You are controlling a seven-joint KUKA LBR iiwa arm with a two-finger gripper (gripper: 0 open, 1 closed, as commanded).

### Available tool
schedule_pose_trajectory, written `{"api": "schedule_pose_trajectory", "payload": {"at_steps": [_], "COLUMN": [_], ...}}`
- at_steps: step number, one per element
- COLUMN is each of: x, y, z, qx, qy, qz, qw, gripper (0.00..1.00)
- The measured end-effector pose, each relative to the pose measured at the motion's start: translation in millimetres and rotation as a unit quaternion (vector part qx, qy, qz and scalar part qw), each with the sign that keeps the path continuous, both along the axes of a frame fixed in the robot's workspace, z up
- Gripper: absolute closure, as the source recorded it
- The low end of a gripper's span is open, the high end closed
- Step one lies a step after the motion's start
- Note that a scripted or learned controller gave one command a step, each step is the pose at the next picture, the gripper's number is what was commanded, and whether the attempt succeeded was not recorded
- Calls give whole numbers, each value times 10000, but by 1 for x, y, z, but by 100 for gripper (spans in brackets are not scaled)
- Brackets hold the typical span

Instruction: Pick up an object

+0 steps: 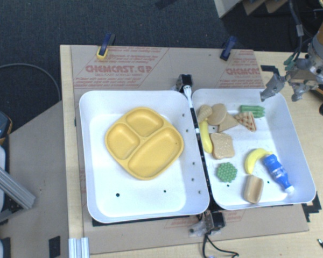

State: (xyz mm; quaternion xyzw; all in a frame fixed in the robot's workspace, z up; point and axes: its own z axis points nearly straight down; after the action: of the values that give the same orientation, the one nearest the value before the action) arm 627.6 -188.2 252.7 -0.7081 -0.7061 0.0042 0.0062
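Jaws spread apart, nothing between them, the gripper (284,86) hanging over the top right corner of the right bin (303,160). Just inside that corner lies a green bean pod (252,110), close below the jaws. Further down the right bin: a banana (254,158), a blue bottle (277,172), bread (223,144). The left bin (91,144), beside it, carries a yellow plate (144,142).
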Motion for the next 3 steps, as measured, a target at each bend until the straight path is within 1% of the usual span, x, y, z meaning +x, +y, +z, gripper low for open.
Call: {"api": "schedule_pose_trajectory", "payload": {"at_steps": [1, 2, 3], "x": [2, 6, 6], "y": [1, 0, -8], "z": [9, -33, -92], "qx": [-13, -12, -9], "qy": [-71, -60, -49], "qz": [15, 16, 13], "qw": [10000, 10000, 10000], "gripper": [0, 0, 0]}}
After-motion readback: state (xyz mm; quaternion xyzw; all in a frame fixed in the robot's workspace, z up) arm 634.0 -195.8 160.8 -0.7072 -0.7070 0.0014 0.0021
